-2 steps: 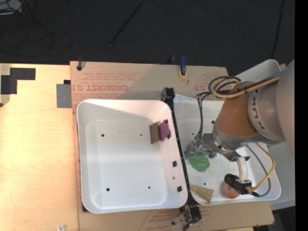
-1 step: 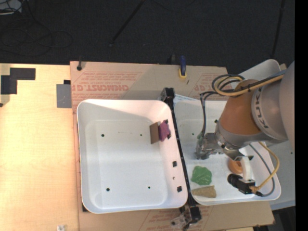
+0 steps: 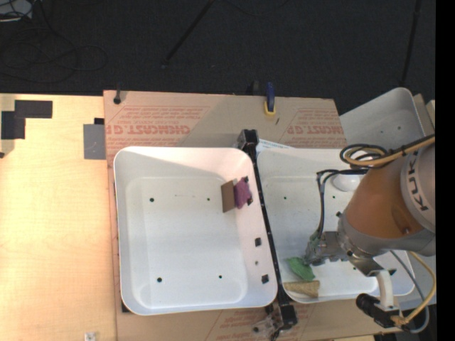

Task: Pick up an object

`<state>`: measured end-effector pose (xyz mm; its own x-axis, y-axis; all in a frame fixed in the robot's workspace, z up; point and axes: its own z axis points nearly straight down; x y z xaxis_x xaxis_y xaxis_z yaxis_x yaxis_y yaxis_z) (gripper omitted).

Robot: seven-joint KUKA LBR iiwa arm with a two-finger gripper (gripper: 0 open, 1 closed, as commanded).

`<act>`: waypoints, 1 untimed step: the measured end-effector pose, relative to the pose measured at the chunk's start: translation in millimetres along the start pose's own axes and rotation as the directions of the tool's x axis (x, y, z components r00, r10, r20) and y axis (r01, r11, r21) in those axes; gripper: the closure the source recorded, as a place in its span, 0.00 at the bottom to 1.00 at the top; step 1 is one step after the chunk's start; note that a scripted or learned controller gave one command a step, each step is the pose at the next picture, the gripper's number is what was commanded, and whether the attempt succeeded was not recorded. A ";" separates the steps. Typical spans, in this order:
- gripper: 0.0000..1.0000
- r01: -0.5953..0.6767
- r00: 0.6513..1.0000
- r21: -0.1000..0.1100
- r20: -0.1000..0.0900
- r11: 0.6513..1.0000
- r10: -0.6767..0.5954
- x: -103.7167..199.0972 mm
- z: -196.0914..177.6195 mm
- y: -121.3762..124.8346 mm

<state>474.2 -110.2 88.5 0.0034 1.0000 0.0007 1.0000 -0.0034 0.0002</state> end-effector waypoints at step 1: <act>1.00 -0.004 1.000 0.004 -0.001 1.000 0.004 -0.9 -9.8 0.8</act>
<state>475.0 -111.1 98.3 0.0076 1.0000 0.0022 1.0000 -0.0076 -0.0037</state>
